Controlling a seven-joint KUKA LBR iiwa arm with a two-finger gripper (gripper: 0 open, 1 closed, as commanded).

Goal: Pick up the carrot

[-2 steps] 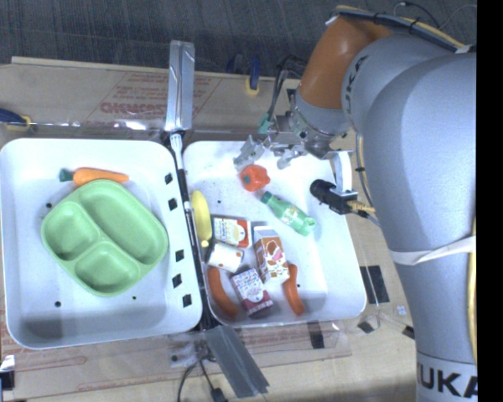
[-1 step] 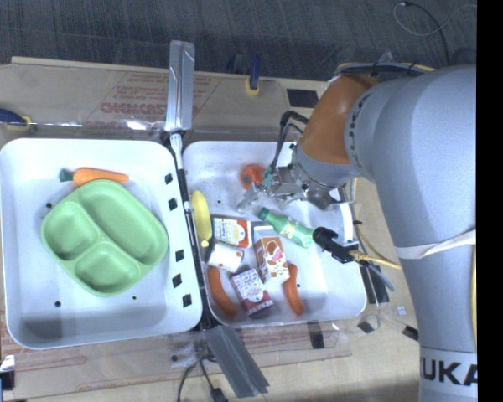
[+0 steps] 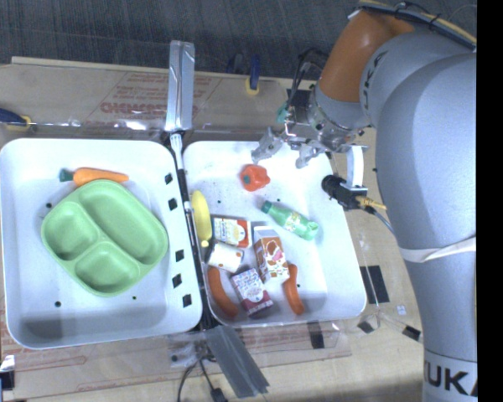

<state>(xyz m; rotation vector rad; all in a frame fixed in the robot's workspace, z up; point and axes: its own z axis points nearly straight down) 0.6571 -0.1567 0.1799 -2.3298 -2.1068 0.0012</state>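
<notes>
carrot [image 3: 99,175] in the left bin [image 3: 8,224] – far left of the pincer, touching the green divided plate's [image 3: 105,237] back rim. Red pepper [image 3: 254,177] just below-left of the pincer. Pincer [image 3: 288,148] over the right bin's [image 3: 339,283] back edge – fingers spread wide, holding nothing.

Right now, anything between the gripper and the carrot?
Yes. The gripper hangs over the top of the right bin, while the carrot lies in the left bin, touching the green plate's upper edge. The bins' shared wall and its metal clamp lie between them. Nothing covers the carrot.
</notes>
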